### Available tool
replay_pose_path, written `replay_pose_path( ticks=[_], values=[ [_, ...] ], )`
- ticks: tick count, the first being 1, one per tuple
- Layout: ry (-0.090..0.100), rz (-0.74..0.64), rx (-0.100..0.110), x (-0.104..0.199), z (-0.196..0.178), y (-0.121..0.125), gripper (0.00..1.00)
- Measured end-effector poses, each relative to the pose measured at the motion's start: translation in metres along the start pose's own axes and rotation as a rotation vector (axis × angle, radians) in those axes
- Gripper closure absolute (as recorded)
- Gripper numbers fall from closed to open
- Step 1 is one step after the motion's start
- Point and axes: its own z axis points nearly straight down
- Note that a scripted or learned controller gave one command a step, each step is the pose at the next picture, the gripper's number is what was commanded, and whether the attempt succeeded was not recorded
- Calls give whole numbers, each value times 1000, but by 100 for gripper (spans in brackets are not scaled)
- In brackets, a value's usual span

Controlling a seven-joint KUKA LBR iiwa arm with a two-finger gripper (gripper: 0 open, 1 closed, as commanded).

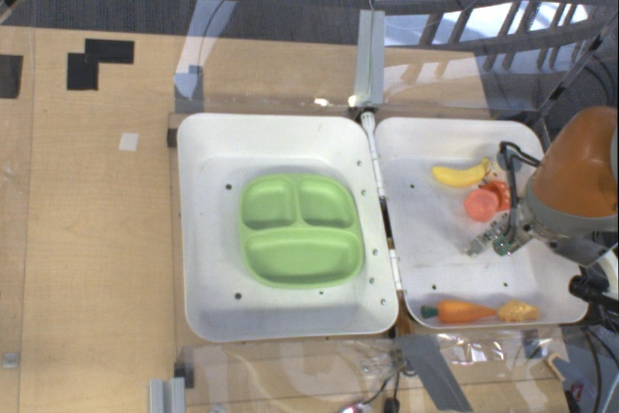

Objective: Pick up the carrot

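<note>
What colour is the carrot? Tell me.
Orange, with a darker green stub at its left end. The carrot lies along the near wall of the right bin, in the camera view.

No text, label or number can be read anywhere (some surfaces perhaps too blurred).

You have the carrot lying flat in the right bin, hard against its near edge and a little left of that edge's middle. It is orange, tapered, lengthwise along the edge, with its thicker end toward the bin's near left corner.
</note>
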Motion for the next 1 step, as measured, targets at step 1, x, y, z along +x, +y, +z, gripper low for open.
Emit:
replay_pose_path(
  ticks=[1],
  values=[
    [8, 290, 12, -34, -123, -25, 100]
  ],
)
